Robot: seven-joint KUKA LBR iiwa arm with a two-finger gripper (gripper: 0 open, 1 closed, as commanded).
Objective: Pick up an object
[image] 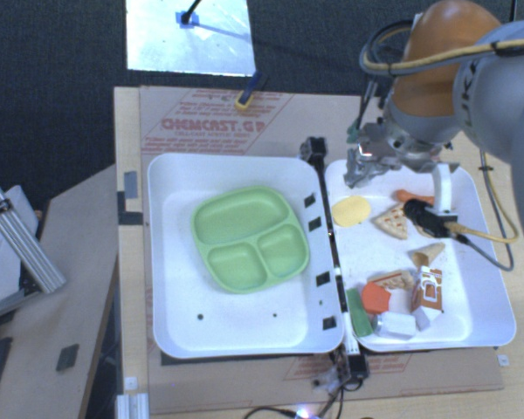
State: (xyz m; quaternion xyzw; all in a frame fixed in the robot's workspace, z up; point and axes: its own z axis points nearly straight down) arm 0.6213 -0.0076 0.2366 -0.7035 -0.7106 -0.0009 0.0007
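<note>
Green strip [358,313] at right bin's front, long axis front-to-back; hand [360,169] above yellow disc [350,210], finger state unclear.

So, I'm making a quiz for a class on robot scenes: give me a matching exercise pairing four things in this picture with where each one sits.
Things:
1. green divided tray
2. yellow disc
3. gripper
4. silver sheet

Places:
A. above the far edge of the right bin
B. beyond the bench, at the top of the view
C. in the left bin
D. in the right bin, near the divider between the bins

Pairs: 1-C, 2-D, 3-A, 4-B
</note>
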